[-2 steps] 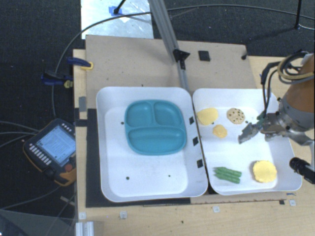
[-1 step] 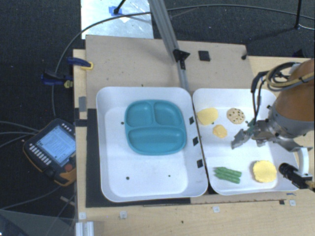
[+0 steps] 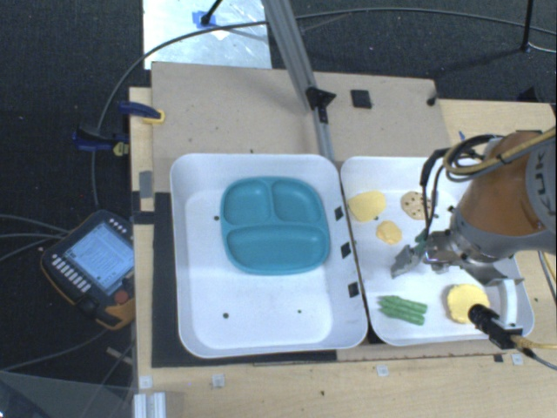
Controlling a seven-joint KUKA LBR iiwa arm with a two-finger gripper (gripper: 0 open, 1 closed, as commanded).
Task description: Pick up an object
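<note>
The right bin (image 3: 388, 161) holds several small food pieces. A yellow chip-like piece (image 3: 366, 205) lies at its upper left, with a smaller yellow piece (image 3: 389, 232) just below it. A brown speckled cookie (image 3: 412, 203) sits beside them. Green beans (image 3: 402, 308) lie near the front edge, and a round yellow piece (image 3: 466, 300) is to their right. My gripper (image 3: 406, 259) hangs over bare bin floor between the small yellow piece and the green beans. Nothing shows in it.
The left bin (image 3: 200, 312) holds a teal divided plate (image 3: 275, 225). A grey pole (image 3: 296, 50) slants across the back of the bench. Cables and a teach pendant (image 3: 91, 264) lie off the bench to the left. The orange arm (image 3: 509, 198) covers the right bin's right side.
</note>
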